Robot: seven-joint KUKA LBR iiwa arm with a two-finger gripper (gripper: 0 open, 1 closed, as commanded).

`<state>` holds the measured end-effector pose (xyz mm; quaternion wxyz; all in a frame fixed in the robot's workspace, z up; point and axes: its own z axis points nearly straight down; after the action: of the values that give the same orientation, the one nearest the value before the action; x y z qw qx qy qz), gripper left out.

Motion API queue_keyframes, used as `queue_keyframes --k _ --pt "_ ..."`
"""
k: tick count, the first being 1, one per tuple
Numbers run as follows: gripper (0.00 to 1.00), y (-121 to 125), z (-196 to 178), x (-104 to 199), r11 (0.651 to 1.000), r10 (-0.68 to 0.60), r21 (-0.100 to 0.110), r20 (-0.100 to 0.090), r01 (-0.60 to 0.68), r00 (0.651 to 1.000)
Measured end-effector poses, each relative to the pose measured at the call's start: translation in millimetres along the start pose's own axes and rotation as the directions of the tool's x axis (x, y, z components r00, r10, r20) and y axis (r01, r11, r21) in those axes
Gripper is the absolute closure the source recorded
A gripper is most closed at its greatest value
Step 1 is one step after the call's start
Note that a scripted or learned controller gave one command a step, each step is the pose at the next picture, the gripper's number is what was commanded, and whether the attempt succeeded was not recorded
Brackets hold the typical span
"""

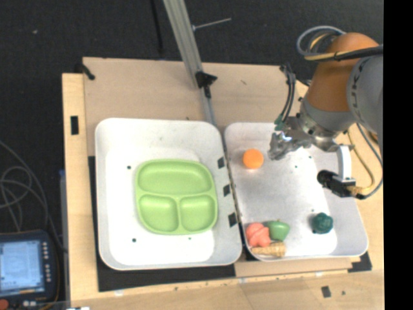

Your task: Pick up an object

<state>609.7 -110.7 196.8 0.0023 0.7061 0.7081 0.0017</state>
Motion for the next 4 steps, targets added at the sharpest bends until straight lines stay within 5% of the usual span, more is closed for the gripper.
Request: queue_keyframes --k 1,4 --pt "1.00 1.7 -45.3 -1.7 1.000 0.000 -0.001 0.000 0.000 1.000" --pt "1.00 -48.9 -51.9 135.6 1.000 -0.004 0.005 -0.003 0.004 1.000"
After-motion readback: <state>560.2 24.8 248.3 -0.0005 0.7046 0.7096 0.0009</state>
